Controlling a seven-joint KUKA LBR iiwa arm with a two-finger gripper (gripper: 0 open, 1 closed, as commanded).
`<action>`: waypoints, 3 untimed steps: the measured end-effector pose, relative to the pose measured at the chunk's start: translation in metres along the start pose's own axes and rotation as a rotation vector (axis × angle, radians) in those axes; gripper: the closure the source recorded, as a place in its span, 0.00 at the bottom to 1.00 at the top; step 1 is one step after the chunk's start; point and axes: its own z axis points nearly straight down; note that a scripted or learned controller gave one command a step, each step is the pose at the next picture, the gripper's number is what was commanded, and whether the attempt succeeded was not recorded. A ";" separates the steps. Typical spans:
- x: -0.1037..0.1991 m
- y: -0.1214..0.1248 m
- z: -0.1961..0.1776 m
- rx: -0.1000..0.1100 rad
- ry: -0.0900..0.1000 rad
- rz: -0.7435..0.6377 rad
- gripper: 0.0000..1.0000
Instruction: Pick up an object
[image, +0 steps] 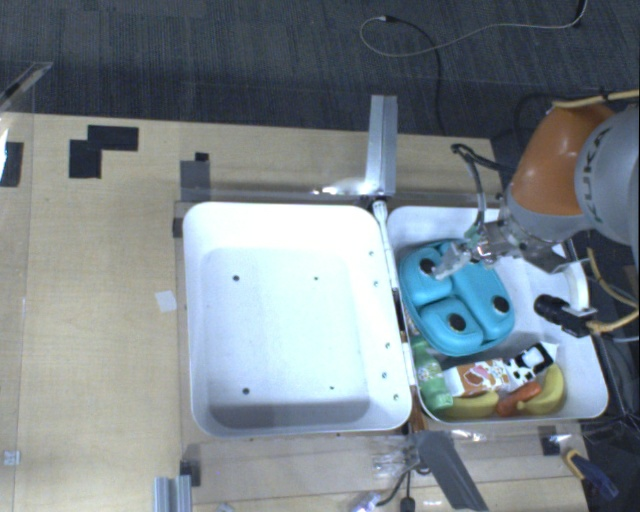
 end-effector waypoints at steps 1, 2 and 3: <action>0.002 0.000 0.009 -0.010 -0.006 -0.038 0.00; 0.003 -0.006 0.013 -0.027 -0.018 -0.132 0.00; 0.001 -0.004 0.001 -0.034 -0.028 -0.134 1.00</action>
